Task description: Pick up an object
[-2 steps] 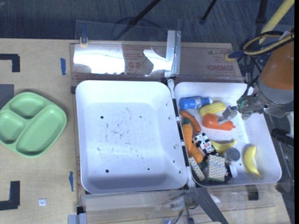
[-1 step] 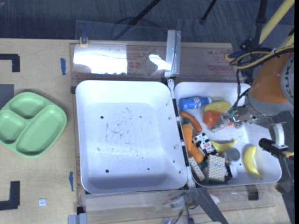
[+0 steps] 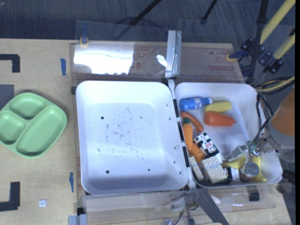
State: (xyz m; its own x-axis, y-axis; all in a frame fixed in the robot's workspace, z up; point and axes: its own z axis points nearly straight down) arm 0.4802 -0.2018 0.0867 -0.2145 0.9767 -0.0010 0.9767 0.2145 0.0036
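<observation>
My gripper [image 3: 244,150] hangs low over the near right corner of the right bin [image 3: 247,93], reaching in from the right. Just under it lie a yellow banana-like piece [image 3: 233,162] and a small grey can [image 3: 251,168]. Farther back in this bin are a blue bottle [image 3: 194,102], a yellow corn cob [image 3: 218,107] and a red-orange pepper [image 3: 219,119]. Along the bin's left wall lie two orange carrots [image 3: 189,137], a cow-patterned box [image 3: 206,144] and a speckled cracker box [image 3: 213,168].
The left bin [image 3: 125,134] sits beside the right one, divided by their touching rims. A green sectioned plate [image 3: 31,124] rests on the bench at far left. A clear panel [image 3: 122,55] stands behind the bins. Cables hang at the right.
</observation>
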